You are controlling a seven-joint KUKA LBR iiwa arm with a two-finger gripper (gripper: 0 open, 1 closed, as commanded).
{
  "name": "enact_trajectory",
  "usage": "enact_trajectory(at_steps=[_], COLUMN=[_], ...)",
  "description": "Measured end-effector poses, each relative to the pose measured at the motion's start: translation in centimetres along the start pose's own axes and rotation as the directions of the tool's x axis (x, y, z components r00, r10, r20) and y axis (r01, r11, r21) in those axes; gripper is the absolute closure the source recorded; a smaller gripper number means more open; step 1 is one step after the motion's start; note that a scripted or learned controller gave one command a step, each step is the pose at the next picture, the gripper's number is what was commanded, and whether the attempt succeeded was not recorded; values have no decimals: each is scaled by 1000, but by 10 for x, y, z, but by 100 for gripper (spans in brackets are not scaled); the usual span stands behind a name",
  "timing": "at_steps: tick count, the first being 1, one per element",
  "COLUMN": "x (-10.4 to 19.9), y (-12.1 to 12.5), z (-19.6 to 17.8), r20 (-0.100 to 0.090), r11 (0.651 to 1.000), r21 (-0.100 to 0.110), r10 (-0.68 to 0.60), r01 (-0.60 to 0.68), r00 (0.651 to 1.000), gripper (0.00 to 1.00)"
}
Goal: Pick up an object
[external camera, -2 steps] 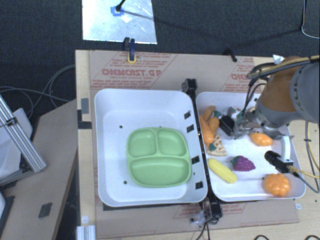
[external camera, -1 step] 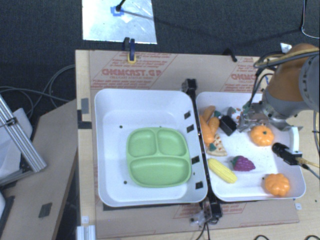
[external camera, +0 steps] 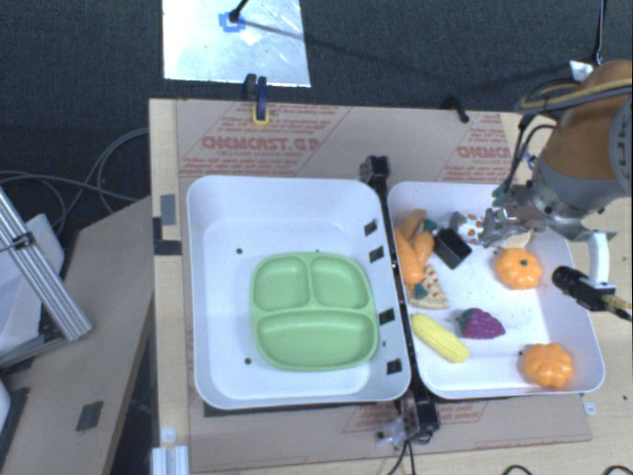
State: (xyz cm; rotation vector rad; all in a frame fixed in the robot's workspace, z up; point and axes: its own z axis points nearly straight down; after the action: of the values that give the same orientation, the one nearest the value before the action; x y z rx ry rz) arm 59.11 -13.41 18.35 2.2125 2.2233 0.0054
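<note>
Looking down at a slant on a cardboard-topped bench and finding two white bins sitting side by side on it. Seeing the left bin holding just a green tray with three compartments, lying flat near the middle. Seeing the right bin holding all the toys. Picking out carrots against the left wall, a black block just beside them, and a pizza slice just in front of the carrots. Noting a corn cob lying slantwise toward the near edge, with purple grapes just to the right of it. Counting two pumpkins: the far pumpkin sitting upright right of the bin's middle, the near pumpkin sitting by the near right corner, well apart from the first. Watching the arm reaching in from the right, with the jaws hanging low over the far part of the right bin, between the black block and the far pumpkin and close to both. Failing to make out the spread of the jaws, so not telling wide from narrow, and not seeing any toy between them. Noticing a blue and yellow clamp gripping the bench's far edge, and a silvery sheet lying on the dark floor beyond it.
</note>
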Motion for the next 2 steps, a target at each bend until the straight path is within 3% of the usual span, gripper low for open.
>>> enact_trajectory(at_steps=[1,2], x=[0,61], y=[2,19], z=[-44,-47], r20=[0,-3], r11=[1000,1000], r21=[-1,2], r10=[0,-6], r01=[0,6], r00=[1000,1000], gripper=[100,100])
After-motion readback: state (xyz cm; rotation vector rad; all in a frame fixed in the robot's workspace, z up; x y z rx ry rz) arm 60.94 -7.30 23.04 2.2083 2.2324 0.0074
